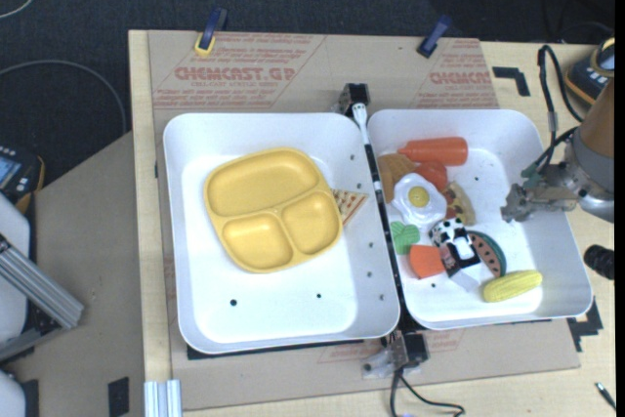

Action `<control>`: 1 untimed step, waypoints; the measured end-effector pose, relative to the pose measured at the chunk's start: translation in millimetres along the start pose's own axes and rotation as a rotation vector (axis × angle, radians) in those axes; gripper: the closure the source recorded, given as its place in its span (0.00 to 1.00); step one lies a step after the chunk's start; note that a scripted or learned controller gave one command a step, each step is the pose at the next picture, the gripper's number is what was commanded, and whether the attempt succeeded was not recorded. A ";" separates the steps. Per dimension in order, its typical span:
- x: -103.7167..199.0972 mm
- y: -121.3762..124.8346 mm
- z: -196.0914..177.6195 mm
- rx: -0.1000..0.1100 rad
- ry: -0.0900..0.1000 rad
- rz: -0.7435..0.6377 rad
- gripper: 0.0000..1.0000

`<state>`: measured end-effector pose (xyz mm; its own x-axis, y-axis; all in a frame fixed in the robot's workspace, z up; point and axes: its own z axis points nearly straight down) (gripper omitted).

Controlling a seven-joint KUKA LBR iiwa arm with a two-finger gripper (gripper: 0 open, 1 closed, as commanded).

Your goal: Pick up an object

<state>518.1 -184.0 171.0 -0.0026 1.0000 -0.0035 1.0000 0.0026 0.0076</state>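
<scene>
Two shallow white bins side by side on a brown board, left bin [195, 288] and right bin [488, 127] touching along a middle seam. In the left bin, a yellow divided plate [271, 208] lying flat, with a small tan waffle wedge [349, 203] just beside its right edge, near the seam. In the right bin, a heap of toy food toward the left half: an orange carrot [435, 150] at the top, a fried egg [418, 197] below it resting on brown pieces, a green piece [404, 235] and an orange block [426, 261] lower down, a black-and-white item [451, 234] beside a watermelon slice [487, 254], and a yellow corn cob [512, 285] nearest the front right corner. Gripper [516, 206] over the right side of the right bin, well apart from the heap, nothing visible between its tips. Jaw state impossible to tell at this angle. Grey arm [596, 166] entering from the right.
</scene>
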 end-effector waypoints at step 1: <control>-0.4 1.9 -53.5 0.000 0.000 0.001 1.00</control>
<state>519.6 -184.3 224.5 -0.0019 1.0000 -0.0033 1.0000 0.0020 0.0074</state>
